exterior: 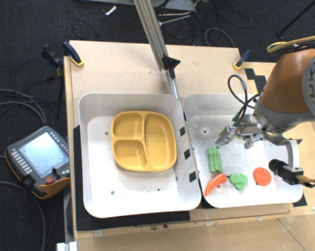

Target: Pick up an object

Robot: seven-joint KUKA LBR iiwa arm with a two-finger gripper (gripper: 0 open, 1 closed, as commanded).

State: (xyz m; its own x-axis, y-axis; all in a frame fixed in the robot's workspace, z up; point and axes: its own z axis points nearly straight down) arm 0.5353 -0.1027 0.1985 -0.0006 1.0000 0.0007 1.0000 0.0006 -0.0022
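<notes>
The right bin (207, 120) holds several small toy foods along its near side. These are a long green piece (215, 160), an orange carrot (216, 182), a small green lump (238, 180) and a round red-orange piece (261, 176). My gripper (234, 136) hangs over the middle of that bin, just above and to the right of the long green piece. I see nothing held in it. The arm's orange band (293, 82) rises behind it at the right.
A yellow divided plate (144, 140) lies in the left bin (89, 156). A slanted metal pole (153, 30) ends between the bins at the back. A black fitting (285, 171) juts over the right bin's near right corner. A teach pendant (37, 161) lies on the floor at left.
</notes>
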